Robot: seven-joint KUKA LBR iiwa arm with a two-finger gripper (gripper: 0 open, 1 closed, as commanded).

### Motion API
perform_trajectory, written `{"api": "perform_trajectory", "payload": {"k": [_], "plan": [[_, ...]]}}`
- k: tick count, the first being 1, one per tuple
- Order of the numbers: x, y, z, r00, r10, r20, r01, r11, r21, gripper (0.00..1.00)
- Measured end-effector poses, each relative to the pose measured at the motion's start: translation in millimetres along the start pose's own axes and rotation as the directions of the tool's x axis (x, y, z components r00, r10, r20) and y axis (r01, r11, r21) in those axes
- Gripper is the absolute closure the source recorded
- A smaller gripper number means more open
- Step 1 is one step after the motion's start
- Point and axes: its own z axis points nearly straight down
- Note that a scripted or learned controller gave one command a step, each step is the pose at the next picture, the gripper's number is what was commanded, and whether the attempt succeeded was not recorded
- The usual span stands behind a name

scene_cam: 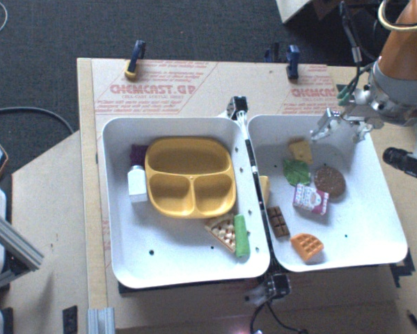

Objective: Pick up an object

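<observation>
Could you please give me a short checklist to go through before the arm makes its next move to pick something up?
1. Gripper over a bin: ok, it hangs above the far part of the right-hand shallow white bin.
2. Nothing between the fingers yet: ok, they look spread and bare.
3. A target close by: ok, the pale yellow block lies nearest, just nearer the camera.
4. Target free of neighbours: not ok, the block touches the green leaf-shaped piece.
5. Other options apart: ok, the orange waffle piece lies alone.
6. Bin wall clearance: cannot tell from this slant.
</observation>
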Motion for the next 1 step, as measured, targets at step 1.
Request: {"api": "perform_trajectory", "payload": {"k": [1], "plan": [[0.1, 2.4, -8.2, 1.000, -0.003, 0.002, 0.003, 1.000, -0.014, 0.00]]}}
